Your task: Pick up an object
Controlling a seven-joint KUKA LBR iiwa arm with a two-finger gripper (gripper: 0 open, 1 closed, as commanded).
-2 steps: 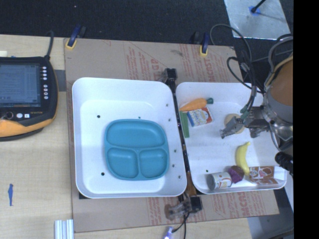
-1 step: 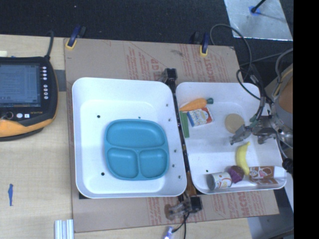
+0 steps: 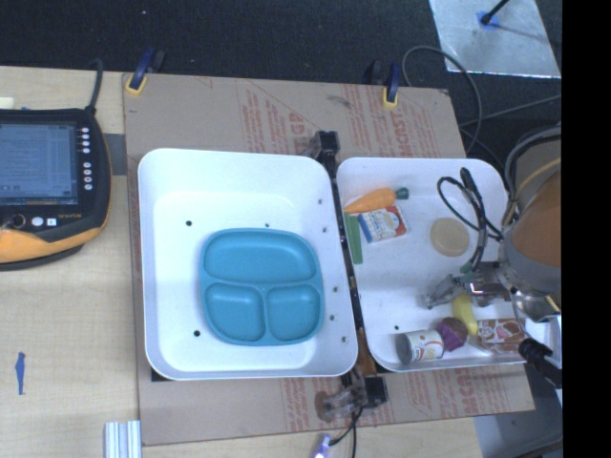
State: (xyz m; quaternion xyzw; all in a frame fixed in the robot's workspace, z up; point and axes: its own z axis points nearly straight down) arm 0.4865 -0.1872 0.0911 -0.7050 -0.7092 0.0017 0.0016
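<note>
Gripper point(image 3: 456, 289) low over the right bin point(image 3: 420, 175), fingers looking spread with nothing pinched that I can see, yellow toy point(image 3: 465, 309) just beside it, so I'd centre over that toy before closing, clear of the tube point(image 3: 425, 343).

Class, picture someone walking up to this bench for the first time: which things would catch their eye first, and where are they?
The bright blue three-compartment plastic tray stands out, lying alone in the left white bin. Next comes the clutter in the right white bin: an orange toy carrot near its top left corner and a yellow and purple toy near the bottom edge. The grey metal claw hangs low over that right bin, just above the yellow toy.
</note>
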